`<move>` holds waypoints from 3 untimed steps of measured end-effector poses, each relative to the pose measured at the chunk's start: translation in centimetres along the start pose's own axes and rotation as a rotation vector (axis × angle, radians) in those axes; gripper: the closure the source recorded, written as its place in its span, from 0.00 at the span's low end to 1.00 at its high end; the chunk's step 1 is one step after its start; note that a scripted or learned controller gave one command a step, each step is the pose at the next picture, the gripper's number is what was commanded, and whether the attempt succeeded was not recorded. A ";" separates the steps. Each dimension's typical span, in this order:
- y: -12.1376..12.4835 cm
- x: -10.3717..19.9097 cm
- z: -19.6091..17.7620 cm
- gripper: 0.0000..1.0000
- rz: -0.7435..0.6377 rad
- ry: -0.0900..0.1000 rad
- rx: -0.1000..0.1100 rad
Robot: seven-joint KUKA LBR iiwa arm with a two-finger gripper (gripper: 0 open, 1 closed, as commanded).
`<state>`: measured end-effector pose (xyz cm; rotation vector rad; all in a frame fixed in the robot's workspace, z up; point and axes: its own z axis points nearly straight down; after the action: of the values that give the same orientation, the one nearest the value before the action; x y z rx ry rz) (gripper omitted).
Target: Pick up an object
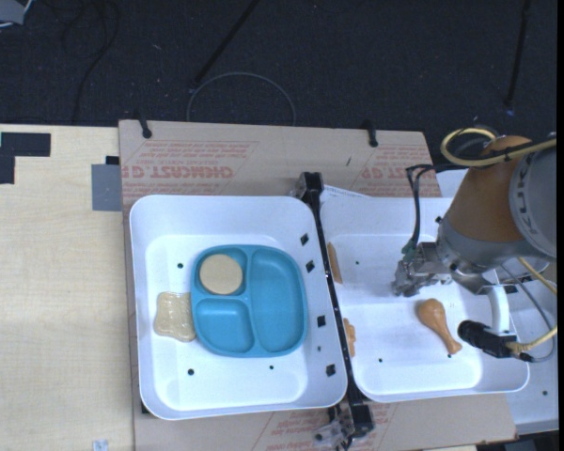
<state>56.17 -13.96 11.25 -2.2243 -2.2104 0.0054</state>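
A tan toy drumstick lies on the floor of the right bin, toward its right side. My gripper hangs just up and left of it, close above the bin floor, with nothing seen between its fingers. In the left bin a blue divided tray holds a round tan cookie in its upper-left compartment. A pale waffle-like piece lies beside the tray's left edge.
Two small orange-brown pieces, one higher and one lower, lie against the divider on the right bin's left side. The arm's orange band rises over the bin's right rim. Cardboard lies under both bins.
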 end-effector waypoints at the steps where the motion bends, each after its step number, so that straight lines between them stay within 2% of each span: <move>1: 0.0 0.1 -4.2 1.00 -0.003 -0.001 -0.006; 2: -0.1 0.1 -10.4 1.00 -0.007 -0.002 -0.009; 3: -0.1 0.0 -13.9 1.00 -0.007 -0.002 -0.008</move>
<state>56.19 -13.98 25.16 -2.2214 -2.2229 -0.0009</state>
